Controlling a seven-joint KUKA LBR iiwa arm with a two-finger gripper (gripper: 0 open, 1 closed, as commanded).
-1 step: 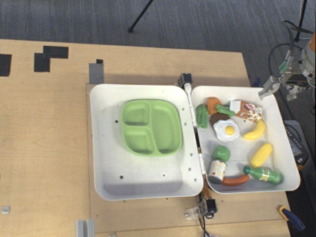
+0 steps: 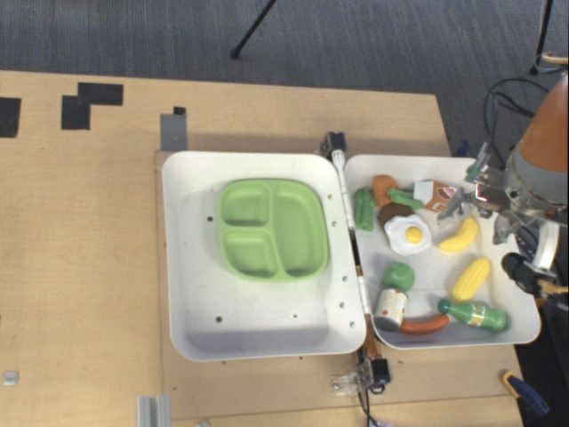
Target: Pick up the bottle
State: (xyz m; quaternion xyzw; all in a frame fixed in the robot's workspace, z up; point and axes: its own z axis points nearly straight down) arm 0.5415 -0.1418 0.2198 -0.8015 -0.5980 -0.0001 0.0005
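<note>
Waiting untouched: the green plastic bottle (image 2: 476, 315) with a yellow label lies on its side at the right bin's (image 2: 532, 326) near edge.
Approach is the step in hand; the gripper (image 2: 476, 198), finger state unclear, hangs over the bin's far right and must travel nearward, then descend.

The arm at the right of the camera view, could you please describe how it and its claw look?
The arm has a broad orange band over a grey section. Below it sits a cluster of silvery metal parts leading to the claw, with a black part and white fittings lower at the edge. Black cables loop behind it on the floor.
</note>
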